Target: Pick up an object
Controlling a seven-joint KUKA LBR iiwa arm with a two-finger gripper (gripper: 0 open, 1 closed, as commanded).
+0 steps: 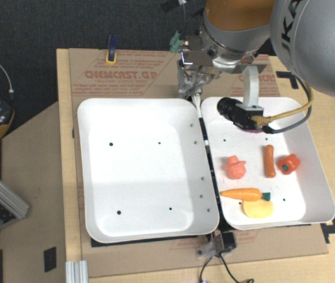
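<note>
Pink toy (pixel 235 167) lies apart from the others in right bin (pixel 309 188). Gripper (pixel 194 94) hangs over the bins' rear rims, its state untellable. Advisable: centre above toy, descend vertically, clear of bin wall.

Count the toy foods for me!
5, all in the right bin: pink piece and sausage in the middle, red piece right of them, carrot and yellow piece in front. More may hide under the arm.
</note>
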